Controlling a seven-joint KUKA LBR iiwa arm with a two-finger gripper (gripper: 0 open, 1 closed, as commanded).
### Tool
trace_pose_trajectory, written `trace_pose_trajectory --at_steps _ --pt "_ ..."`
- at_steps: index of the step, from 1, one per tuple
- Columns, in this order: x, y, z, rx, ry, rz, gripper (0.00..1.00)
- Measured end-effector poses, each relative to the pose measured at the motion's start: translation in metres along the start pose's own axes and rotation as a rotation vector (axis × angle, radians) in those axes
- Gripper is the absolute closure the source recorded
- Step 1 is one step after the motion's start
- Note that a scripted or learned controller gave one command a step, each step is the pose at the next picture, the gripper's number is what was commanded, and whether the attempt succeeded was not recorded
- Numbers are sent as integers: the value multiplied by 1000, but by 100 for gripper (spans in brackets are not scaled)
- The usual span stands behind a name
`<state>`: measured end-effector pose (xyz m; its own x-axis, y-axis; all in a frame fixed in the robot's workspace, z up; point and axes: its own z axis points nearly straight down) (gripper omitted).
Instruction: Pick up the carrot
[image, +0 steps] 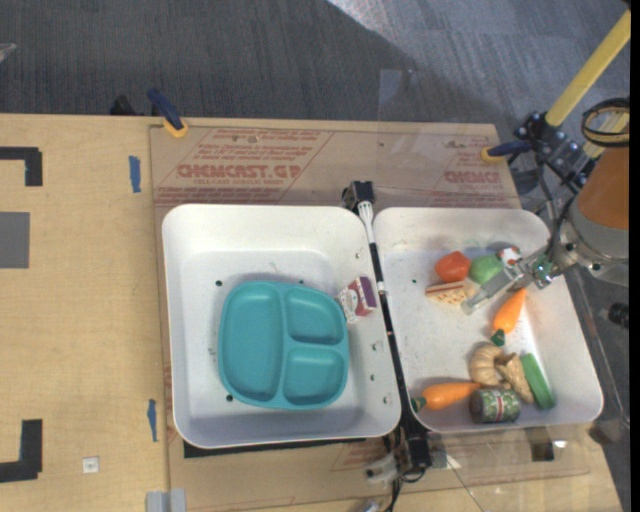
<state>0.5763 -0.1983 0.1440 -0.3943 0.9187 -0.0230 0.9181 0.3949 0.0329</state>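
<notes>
Two carrots lie in the right bin (580, 330). One small carrot (510, 311) sits tilted at mid-right, its green end toward the front. A longer carrot (452, 394) lies along the front wall with its green end pointing left. My gripper (480, 294) reaches in from the right and hangs low over the bin's middle. It is just above and left of the small carrot, very close to it or touching it. Nothing is visibly held.
Around the gripper are a red tomato (452, 266), a green vegetable (486, 268) and a bread slice (446, 291). Near the front are a beige pastry (492, 363), a green can (496, 404) and a cucumber (536, 380). The left bin (190, 300) holds a teal divided plate (283, 342) and a small packet (358, 298).
</notes>
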Motion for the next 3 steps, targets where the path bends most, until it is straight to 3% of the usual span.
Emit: trace_pose_trajectory --at_steps 3 --pt "-1 -2 1 0 -4 -50 0"
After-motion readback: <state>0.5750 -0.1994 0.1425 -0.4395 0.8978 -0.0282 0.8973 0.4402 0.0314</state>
